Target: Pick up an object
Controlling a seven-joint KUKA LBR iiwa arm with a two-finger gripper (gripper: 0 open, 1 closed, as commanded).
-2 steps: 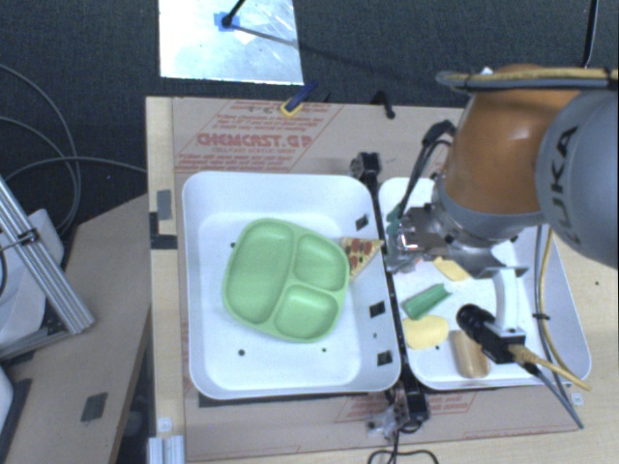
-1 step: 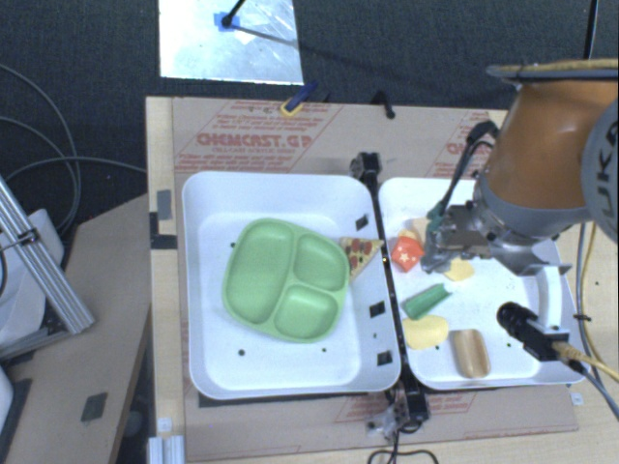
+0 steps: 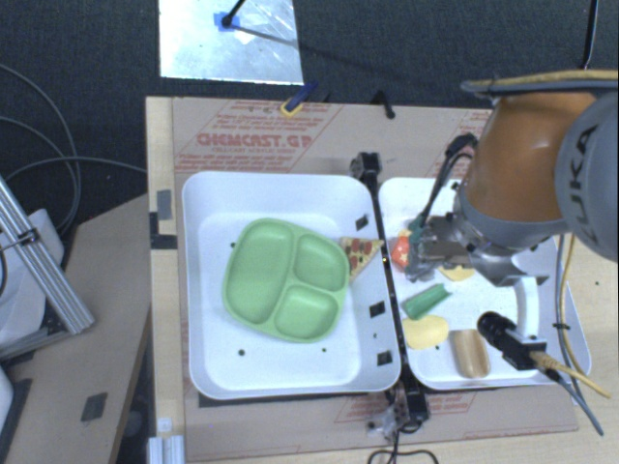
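My gripper (image 3: 423,256) hangs low over the left part of the right bin (image 3: 488,189), under the grey and orange arm. A red and orange toy (image 3: 400,251) lies right beside it on the left, touching or nearly touching. A pale yellow piece (image 3: 456,273) peeks out just below the gripper. In front of it lie a green toy (image 3: 426,302), a yellow toy (image 3: 427,333) and a tan bread-like piece (image 3: 471,354).
The left bin (image 3: 280,193) holds a green divided plate (image 3: 285,278), with a toy pizza slice (image 3: 360,253) by its right edge. A black divider (image 3: 385,269) separates the bins. The arm covers much of the right bin's back.
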